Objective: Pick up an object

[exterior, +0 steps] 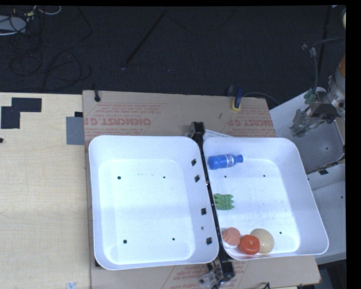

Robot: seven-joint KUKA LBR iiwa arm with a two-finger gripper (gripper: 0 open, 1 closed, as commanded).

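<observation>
The grey metal gripper (305, 119), grip impossible to tell, is hovering beyond the right white plastic bin (309, 186), the blue plastic bottle (224, 161) lying sideways down-left of it.

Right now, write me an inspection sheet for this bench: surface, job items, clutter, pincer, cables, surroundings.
Surface: cardboard sheet under two white bins, left bin and right bin, side by side, joined by black clips.
Job's things: all in the right bin. Blue bottle lying on its side near the far edge; green item by the inner wall; pink piece, red round piece and tan round piece clustered in the near corner.
Clutter: nothing seen.
Pincer: at the right edge, outside the bins; too small to judge.
Cables: loose dark cables on the floor, top left.
Surroundings: pale wooden tabletop left; dark floor behind.
</observation>
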